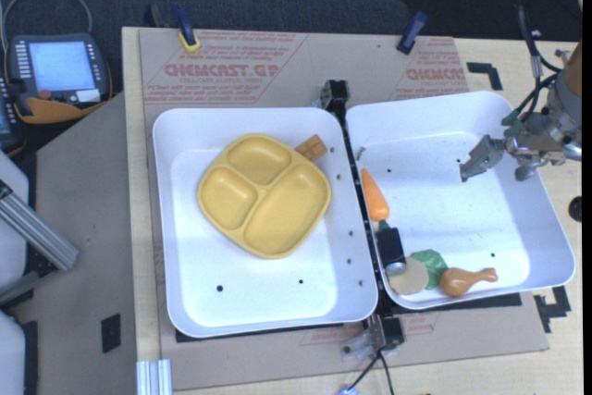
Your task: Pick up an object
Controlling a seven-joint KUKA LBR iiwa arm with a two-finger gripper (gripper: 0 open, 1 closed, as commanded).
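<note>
Carrot [374, 194], a small orange toy piece, lay in the right bin [546, 236] against its left wall, just beside the divider between the two bins. It was judged light, rigid and smooth-skinned, likely to slip unless taken across its thicker middle, with little room on the wall side. Below it in the same bin sat a black block [390, 245], a pale round disc [408, 277], a green piece [431, 262] touching the disc, and a tan drumstick-shaped toy [465, 278] near the front wall. The left bin [176, 227] held a yellow compartment plate [265, 195], with a small brown block [311, 146] touching its upper right rim. The tool [476, 158] hung over the bare upper part of the right bin, well apart from every object; nothing was seen held in it, and whether its jaws stood apart or together could not be told. Both bins rested on the table [148, 106].
</note>
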